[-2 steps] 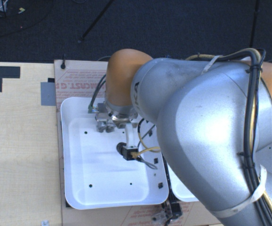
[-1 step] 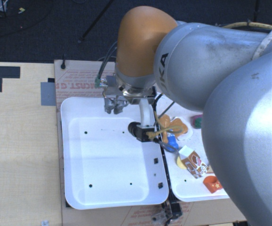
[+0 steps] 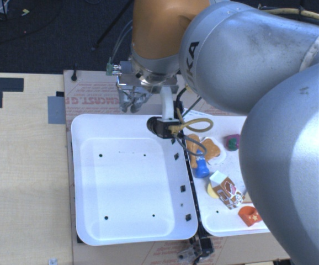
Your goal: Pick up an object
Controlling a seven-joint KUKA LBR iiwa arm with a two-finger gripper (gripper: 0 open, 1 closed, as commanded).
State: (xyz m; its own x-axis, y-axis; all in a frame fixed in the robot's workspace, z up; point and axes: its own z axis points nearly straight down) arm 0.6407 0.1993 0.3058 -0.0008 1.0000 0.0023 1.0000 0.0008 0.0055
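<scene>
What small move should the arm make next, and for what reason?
Probably shift the claw toward the right bin, then lower it. The claw hangs at the far rim of the left bin, while the objects, such as the blue piece and the red piece, lie in the right one.

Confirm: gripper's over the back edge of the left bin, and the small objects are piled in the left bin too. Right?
Not quite. The camera view shows the gripper at the back edge of the left bin, but the small objects, such as the blue piece and the red piece, lie in the right bin.
</scene>
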